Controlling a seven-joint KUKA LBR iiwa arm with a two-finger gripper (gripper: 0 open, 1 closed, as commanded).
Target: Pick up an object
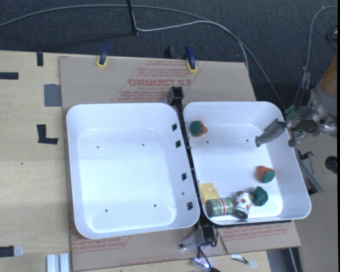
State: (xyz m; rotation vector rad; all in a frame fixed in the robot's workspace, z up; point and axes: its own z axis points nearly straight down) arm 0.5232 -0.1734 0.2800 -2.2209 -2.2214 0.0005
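The tool (279, 130) hovers over the right bin's (226, 113) far edge; its finger state cannot be told.

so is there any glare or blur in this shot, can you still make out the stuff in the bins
Camera view: soft overall. The left bin is nearly washed out white, with faint shadow along its walls. The can label is unreadable. The gripper looks smeared.
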